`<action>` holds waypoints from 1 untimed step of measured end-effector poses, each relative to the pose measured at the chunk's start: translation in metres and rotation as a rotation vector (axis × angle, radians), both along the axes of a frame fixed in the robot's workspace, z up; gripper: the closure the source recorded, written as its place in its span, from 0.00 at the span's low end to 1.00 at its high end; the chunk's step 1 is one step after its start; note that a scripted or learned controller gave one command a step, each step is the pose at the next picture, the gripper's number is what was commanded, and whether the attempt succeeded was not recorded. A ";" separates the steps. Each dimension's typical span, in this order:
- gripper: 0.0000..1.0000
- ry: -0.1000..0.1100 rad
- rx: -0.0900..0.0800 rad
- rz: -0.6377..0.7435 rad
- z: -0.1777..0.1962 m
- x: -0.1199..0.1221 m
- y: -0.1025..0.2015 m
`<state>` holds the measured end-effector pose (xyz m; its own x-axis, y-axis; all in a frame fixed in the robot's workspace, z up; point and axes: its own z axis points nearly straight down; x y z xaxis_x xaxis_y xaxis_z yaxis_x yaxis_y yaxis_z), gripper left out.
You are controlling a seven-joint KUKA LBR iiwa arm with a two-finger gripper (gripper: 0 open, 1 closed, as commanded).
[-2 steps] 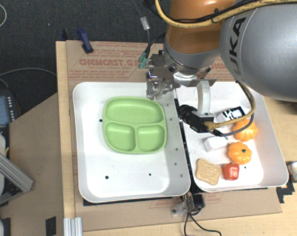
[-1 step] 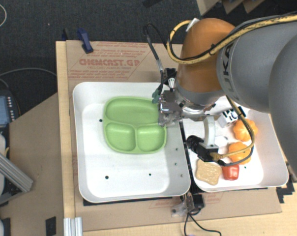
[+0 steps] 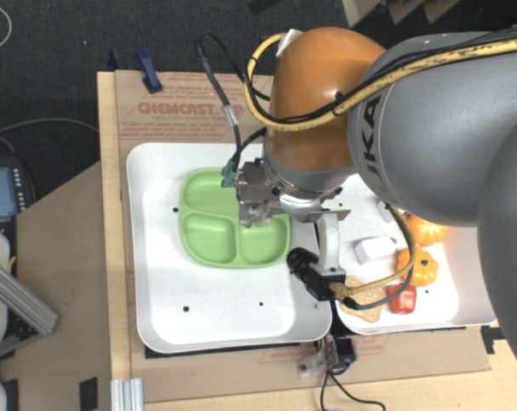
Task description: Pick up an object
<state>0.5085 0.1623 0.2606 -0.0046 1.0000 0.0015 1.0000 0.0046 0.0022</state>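
Two shallow white bins side by side on a cardboard-topped bench (image 3: pixel 177 101).

Left bin (image 3: pixel 156 255): holds one green divided plate (image 3: pixel 220 229), 3 compartments, lying flat in upper-mid part of bin, right edge near the bin's right wall. All compartments look bare as far as visible; upper right of plate is covered by the arm. Rest of bin floor is bare white w/ a few small dark dots.

Right bin (image 3: pixel 451 306): mostly hidden under the arm. Visible items: white block-ish obj (image 3: pixel 374 249) near centre, orange/yellow obj (image 3: pixel 424 268) to its right, small red obj (image 3: pixel 402 300) below that, tan flat piece (image 3: pixel 367 309) at the bin's lower left edge. Red obj and tan piece are just beside each other; orange obj is partly under a yellow cable.

Arm (image 3: pixel 447 135): grey w/ orange band, comes in from right, wrist over the divide btw bins. Gripper (image 3: pixel 257 217) sits right over the plate's upper right area, at/near the compartment ridge. Claw state: can't tell, view too steep and wrist body blocks it. Can't tell if it touches the plate.
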 end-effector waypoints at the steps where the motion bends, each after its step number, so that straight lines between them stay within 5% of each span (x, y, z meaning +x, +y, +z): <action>1: 1.00 -0.005 0.001 -0.005 0.078 -0.030 -0.025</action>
<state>0.4788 0.1376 0.3386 0.0001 1.0000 0.0024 1.0000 -0.0001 0.0068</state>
